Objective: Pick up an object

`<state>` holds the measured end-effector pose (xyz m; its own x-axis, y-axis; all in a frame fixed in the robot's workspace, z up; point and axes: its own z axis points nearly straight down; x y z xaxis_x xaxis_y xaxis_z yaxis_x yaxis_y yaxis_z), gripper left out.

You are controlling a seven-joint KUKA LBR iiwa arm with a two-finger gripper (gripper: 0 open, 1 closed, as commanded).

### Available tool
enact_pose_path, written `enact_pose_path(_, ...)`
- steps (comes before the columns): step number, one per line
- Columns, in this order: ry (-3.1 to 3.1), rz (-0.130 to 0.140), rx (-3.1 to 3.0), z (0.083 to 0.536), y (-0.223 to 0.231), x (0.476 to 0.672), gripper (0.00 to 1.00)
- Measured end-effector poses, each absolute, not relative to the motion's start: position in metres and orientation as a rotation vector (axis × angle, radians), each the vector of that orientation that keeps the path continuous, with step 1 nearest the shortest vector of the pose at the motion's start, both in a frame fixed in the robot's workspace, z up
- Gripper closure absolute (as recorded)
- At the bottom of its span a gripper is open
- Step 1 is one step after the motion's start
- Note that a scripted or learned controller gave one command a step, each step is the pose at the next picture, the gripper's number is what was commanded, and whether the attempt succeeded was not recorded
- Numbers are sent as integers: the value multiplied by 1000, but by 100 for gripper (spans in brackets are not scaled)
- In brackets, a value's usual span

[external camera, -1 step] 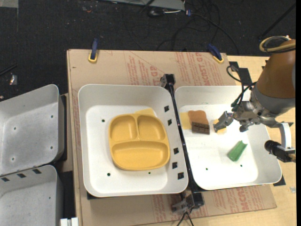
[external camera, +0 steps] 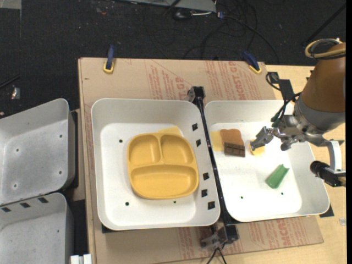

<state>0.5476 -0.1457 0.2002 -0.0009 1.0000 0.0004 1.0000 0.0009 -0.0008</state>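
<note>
The gripper (external camera: 263, 139) hangs over the right bin (external camera: 308, 202), its opening indiscernible, just above a small yellow piece (external camera: 258, 150). A brown block (external camera: 232, 142) lies beside it, a green block (external camera: 278, 176) nearer. The left bin (external camera: 110, 202) holds a yellow divided tray (external camera: 163, 166).

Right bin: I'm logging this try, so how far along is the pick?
Nothing looks picked yet. The brown block, a small yellow piece and the green block all lie on the right bin's floor. The gripper is low beside the yellow piece. Grasping and lifting remain.
</note>
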Motion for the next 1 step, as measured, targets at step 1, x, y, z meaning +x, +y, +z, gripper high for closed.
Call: enact_pose_path(1, -2216, 5, -2220, 137, -149, 543, 0)
